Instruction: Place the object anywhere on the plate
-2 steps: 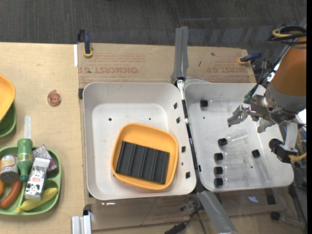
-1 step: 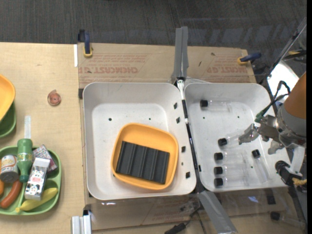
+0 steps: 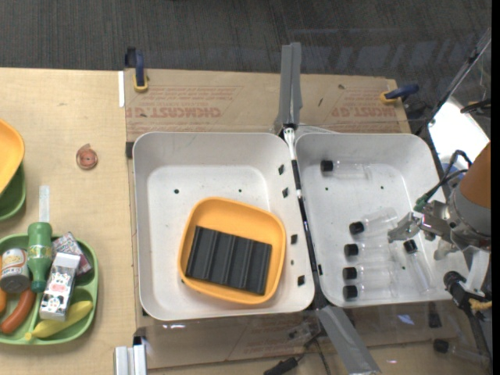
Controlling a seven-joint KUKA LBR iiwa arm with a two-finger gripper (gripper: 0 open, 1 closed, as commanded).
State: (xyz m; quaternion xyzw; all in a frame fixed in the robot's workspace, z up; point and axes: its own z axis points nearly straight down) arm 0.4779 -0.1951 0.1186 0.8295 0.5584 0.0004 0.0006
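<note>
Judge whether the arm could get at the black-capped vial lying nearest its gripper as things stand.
Probably yes. The gripper hovers over the right bin, right beside that vial, with nothing lying between them. The vial is clear and hard to make out, so a clean grasp is uncertain.

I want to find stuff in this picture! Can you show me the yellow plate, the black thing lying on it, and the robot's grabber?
yellow plate (image 3: 205, 216): camera view, bare left rim.
black ridged block (image 3: 230, 260): camera view, middle of its top.
gripper (image 3: 416, 226): camera view, over the right bin, midway between its tips.
</note>
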